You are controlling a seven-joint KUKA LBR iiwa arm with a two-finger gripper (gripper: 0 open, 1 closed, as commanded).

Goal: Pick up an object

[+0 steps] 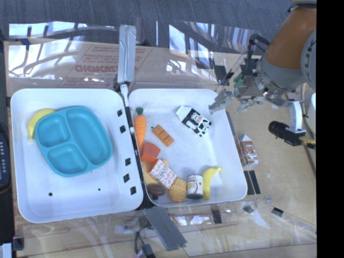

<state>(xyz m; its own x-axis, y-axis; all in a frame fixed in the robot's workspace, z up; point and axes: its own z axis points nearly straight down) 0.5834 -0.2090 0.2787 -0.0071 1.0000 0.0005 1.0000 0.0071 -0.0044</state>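
Two shallow white bins are set side by side on the bench. In the left bin (pixel 32 198), one blue divided tray (pixel 72 140) with three compartments is laid toward the upper left, and one yellow banana (pixel 35 121) is tucked against the tray's upper-left edge, partly covered by it.

The right bin (pixel 228 155) is filled more thickly. One carrot (pixel 140 130) is laid lengthwise along the left wall, stem end up. Just beside it, one orange cracker-like block (pixel 163 135) is seen, and below the carrot one red block (pixel 150 152). One black-and-white carton (pixel 194 121) is placed apart, near the upper right. Along the lower edge a cluster is noted: one patterned packet (pixel 162 172), one waffle-textured piece (pixel 178 190), one small can (pixel 194 186) and a second banana (pixel 210 179), all touching or nearly so. Two bananas are thus counted overall.

The gripper (pixel 228 97) is held over the right bin's upper-right corner, above and to the right of the carton; nothing is seen between its fingers, and whether they are spread or pressed together cannot be told.
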